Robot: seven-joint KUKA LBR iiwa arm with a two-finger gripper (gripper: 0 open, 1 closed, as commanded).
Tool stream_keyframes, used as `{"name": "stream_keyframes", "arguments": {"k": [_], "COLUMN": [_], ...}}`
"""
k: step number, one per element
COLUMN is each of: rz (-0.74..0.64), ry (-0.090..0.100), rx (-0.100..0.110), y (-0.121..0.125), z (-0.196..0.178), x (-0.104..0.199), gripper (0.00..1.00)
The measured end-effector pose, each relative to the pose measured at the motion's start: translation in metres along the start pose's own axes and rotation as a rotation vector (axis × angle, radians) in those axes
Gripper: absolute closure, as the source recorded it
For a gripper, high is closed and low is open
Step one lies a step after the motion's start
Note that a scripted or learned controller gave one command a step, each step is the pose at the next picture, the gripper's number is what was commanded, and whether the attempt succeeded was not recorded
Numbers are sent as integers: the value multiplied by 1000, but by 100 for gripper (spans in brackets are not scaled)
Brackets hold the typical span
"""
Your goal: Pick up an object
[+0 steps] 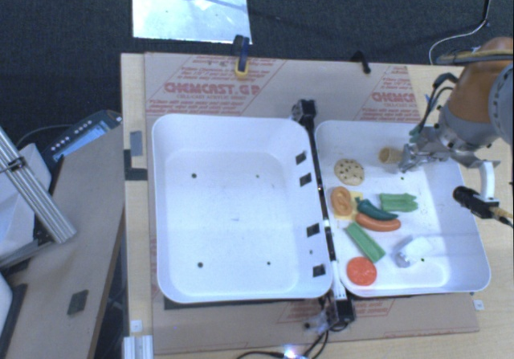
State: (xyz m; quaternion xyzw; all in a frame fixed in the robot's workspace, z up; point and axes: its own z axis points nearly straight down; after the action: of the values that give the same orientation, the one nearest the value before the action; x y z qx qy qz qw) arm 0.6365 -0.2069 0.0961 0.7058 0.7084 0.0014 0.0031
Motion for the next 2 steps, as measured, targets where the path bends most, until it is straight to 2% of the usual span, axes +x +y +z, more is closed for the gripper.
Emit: {"name": "stream_keyframes", "arguments": {"k": [1,2], "rz": [3,-8], "ry": [6,2], "rx": [12,-5], "y": [-86,22], "z": [-8,11], "x": [42,87], "gripper": [100,100]}}
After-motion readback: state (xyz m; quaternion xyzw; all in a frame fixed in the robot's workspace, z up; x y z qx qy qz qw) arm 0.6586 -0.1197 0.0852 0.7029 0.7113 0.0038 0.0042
